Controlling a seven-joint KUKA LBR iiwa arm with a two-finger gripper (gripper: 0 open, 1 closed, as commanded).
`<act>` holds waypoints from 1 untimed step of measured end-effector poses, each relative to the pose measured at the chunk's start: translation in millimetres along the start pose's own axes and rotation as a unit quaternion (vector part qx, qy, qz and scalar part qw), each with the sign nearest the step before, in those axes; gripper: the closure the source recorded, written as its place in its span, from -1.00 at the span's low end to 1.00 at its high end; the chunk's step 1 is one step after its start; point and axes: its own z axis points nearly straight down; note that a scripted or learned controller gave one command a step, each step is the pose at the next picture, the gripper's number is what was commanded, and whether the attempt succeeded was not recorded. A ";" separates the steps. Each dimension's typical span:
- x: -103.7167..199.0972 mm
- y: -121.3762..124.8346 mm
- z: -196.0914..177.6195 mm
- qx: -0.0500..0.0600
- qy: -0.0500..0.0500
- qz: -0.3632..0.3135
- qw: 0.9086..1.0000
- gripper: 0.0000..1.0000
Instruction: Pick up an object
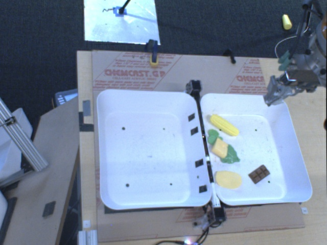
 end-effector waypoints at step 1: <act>52.2 -4.4 176.5 0.014 0.000 0.000 1.000 1.00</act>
